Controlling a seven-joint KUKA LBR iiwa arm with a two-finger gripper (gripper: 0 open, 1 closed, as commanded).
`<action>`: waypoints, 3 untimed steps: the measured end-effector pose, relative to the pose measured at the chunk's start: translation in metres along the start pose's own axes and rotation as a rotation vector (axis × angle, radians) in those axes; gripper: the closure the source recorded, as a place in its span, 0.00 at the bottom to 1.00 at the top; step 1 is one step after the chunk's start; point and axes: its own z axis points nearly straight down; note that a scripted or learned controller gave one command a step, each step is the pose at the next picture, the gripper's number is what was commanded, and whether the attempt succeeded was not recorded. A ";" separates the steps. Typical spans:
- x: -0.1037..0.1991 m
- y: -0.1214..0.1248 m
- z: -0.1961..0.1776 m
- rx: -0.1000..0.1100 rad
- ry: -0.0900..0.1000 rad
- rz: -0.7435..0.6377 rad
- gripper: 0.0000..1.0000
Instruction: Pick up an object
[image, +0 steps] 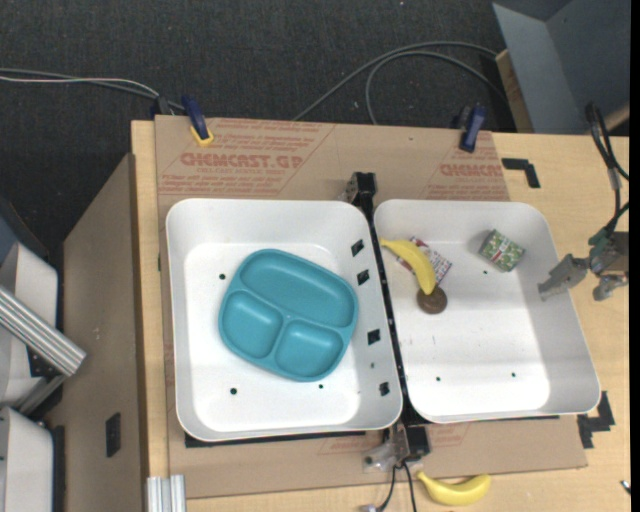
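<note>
In the right bin (560, 390) a yellow banana (413, 264) lies near the left wall, partly over a small printed packet (436, 262). A brown round piece (431, 300) sits at the banana's lower end. Toward the back right rests a small green and white box (500, 249). My gripper (578, 287) hangs over the bin's right rim, to the right of the box and slightly nearer the front. It is open, its fingers (556, 282) spread with nothing between them.
The left bin (190, 380) holds a teal divided plate (288, 313). A divider with black clips (374, 290) separates the bins. A second banana (456, 487) lies on the bench in front of the bins. Cables (606, 160) hang at the right.
</note>
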 end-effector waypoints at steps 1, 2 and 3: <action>0.001 0.003 -0.006 -0.012 -0.004 -0.004 0.00; -0.004 -0.005 0.052 -0.006 -0.001 -0.003 0.00; -0.002 -0.004 0.095 -0.008 -0.001 -0.004 0.00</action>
